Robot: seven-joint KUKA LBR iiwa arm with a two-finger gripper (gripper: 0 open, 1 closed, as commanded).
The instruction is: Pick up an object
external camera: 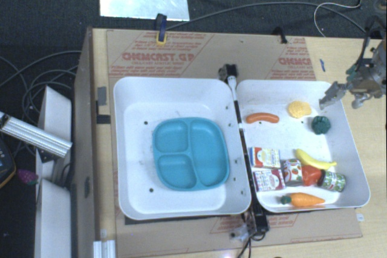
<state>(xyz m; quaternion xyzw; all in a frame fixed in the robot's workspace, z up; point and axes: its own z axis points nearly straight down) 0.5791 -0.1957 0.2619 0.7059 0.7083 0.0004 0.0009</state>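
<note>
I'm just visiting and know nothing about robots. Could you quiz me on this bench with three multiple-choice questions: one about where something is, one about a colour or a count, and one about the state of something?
1. Where does the light blue divided plastic plate lie?
A. In the left white bin
B. In the right white bin
C. On the cardboard behind the bins

2. What colour is the long toy sausage?
A. Blue
B. Orange-red
C. White

3. How does the robot's hand stand?
A. Clamped on the plate
C. Carrying the sausage
B. Over the right bin's far right rim, nothing between its fingers

Answers:
1. A: the plate sits in the left white bin.
2. B: it matches the toy orange carrot nearby.
3. B: it is above the rim of the right white bin, beyond the small dark green toy.
</note>
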